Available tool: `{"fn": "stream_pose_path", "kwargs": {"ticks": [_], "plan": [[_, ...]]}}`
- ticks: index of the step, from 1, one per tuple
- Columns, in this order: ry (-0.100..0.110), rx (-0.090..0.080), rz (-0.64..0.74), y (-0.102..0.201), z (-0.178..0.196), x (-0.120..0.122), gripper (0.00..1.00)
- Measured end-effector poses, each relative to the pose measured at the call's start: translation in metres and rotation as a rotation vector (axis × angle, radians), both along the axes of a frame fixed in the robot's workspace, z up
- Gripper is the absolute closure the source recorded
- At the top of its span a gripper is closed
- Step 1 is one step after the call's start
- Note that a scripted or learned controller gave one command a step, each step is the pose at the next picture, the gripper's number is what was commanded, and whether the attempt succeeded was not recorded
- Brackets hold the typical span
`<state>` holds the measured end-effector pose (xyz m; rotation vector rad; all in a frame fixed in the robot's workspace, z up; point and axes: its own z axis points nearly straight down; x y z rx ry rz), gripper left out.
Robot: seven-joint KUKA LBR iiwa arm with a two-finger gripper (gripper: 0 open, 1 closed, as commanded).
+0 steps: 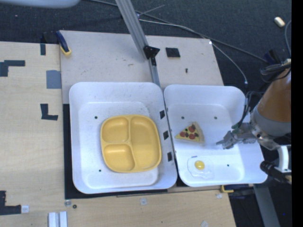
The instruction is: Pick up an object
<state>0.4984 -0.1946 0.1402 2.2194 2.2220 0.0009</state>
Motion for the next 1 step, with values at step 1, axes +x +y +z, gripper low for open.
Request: {"fn": "stream_pose_path", "kwargs": {"ticks": [1], "plan": [[-0.001,-0.001,0.001,0.0077,0.0466,0.0056,1.00]]}}
